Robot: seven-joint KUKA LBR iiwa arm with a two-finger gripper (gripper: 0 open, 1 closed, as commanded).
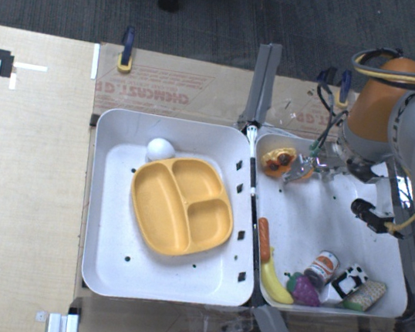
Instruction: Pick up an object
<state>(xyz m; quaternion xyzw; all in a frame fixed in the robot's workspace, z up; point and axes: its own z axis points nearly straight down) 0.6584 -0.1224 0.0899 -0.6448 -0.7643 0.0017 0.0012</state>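
My gripper [299, 170] is low in the far left corner of the right bin [316, 218], under the orange-banded wrist. Right beside it on its left, against the bin's wall, lies a small orange and yellow toy [278, 159]; whether the gripper touches it I cannot tell. Along the bin's near edge lie an orange carrot-like stick [262, 239], a banana [275, 283], purple grapes [306, 291], a small can [322, 265], a black and white toy [350, 279] and a tan speckled piece [367, 295].
The left bin [103, 207] holds a yellow divided plate [182, 206] with a white ball [160, 148] at its far edge. A metal divider [264, 84] stands between the bins at the back. The arm's grey body covers the right bin's far right side.
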